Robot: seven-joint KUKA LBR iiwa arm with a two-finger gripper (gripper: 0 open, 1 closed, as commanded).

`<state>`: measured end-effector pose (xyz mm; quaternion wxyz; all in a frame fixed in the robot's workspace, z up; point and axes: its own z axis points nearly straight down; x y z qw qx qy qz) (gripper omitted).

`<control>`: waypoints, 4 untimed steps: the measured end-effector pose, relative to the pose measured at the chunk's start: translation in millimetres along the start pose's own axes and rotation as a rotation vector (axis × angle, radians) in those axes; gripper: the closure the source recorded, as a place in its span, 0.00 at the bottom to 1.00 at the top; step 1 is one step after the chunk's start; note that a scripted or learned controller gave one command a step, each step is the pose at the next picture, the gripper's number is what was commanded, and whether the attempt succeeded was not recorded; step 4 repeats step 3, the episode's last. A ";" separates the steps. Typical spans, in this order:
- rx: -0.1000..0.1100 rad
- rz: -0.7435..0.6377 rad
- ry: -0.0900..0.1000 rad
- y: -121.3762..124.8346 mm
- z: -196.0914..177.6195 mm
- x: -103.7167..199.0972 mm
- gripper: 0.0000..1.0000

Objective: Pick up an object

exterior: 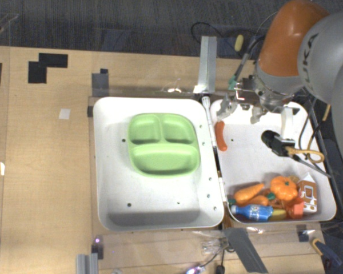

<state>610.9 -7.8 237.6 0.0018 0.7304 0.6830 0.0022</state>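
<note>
Then my hand (240,104) hung over the right bin's (246,153) far end, holding nothing I could see; its spread I cannot tell. Nearest, an orange sausage-shaped piece (220,136) lay against the left wall; descending centred would have suited.

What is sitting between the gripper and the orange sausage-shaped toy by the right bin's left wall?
Nothing visible: bare white bin floor separates the gripper from the orange sausage-shaped toy. The toy pile lies at the near end.

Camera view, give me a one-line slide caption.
Grey arm hangs over the right bin of toys; a green tray sits in the left bin.
</note>
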 end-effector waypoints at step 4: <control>-0.003 -0.020 -0.001 64.3 150.3 -73.7 0.00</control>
